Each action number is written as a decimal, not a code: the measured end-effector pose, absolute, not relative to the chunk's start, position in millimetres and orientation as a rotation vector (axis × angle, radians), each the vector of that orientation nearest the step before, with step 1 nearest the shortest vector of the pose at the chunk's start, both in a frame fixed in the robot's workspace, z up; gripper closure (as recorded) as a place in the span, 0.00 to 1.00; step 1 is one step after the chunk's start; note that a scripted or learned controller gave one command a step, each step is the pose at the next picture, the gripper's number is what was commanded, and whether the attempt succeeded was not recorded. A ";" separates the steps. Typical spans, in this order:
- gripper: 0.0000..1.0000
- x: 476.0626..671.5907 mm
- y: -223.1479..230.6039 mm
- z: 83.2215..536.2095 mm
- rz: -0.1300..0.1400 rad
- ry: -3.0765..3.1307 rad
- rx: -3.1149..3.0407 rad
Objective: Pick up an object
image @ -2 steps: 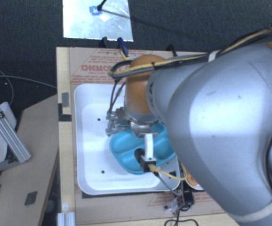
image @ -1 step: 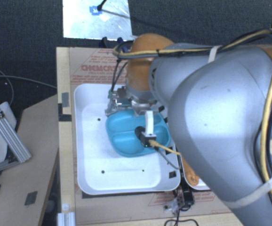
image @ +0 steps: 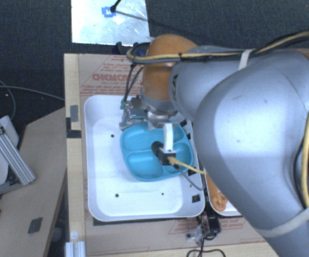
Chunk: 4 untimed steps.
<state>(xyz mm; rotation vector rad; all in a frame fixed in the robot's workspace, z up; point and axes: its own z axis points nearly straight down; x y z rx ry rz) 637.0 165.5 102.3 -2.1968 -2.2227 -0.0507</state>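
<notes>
The end effector point(image: 138, 116) sits at the blue tray's point(image: 138, 157) far rim in the white bin point(image: 98, 165). I cannot tell its opening; the lift is not yet done.

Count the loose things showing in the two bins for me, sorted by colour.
Blue: 1, a divided plate in the left bin
Orange-brown: 1, an object in the right bin, mostly hidden under the arm, too little showing to name
Total: 2 in sight
</notes>
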 end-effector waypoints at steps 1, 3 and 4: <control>1.00 641.5 162.4 95.5 -0.047 -2.223 -2.191; 1.00 599.9 223.0 247.8 -0.031 -2.240 -2.211; 1.00 560.6 235.5 250.1 0.000 -2.229 -2.213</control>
